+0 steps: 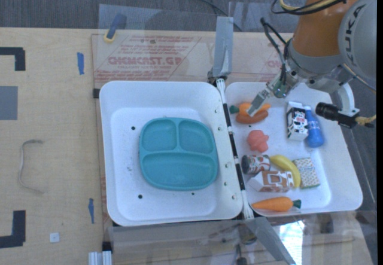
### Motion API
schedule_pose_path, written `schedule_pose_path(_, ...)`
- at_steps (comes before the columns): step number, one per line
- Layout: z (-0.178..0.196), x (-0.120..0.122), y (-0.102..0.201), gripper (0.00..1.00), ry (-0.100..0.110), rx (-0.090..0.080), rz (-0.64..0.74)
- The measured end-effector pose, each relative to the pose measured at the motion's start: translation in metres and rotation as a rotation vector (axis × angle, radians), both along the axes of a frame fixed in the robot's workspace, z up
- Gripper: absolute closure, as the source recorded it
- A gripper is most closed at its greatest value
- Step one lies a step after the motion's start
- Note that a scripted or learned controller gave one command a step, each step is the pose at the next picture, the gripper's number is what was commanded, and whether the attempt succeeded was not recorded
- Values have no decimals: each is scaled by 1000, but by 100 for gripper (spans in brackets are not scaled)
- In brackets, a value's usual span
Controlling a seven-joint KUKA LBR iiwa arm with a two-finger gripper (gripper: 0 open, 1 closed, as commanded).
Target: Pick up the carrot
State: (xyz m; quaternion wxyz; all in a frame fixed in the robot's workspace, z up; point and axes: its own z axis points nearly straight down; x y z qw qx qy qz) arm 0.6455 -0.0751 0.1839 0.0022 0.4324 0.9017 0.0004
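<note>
Claw down at an orange toy in right bin's far corner, grip state unreadable; carrot lies flat at near edge, likely light, stiff, smooth plastic, best pinched across its thick middle.
</note>
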Motion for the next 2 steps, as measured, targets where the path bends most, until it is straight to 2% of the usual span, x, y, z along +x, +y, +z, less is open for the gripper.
schedule_pose_path(1,-91,14,-28,0,4,2,-106)
schedule_pose_path(2,-82,16,-28,100,1,1,-107)
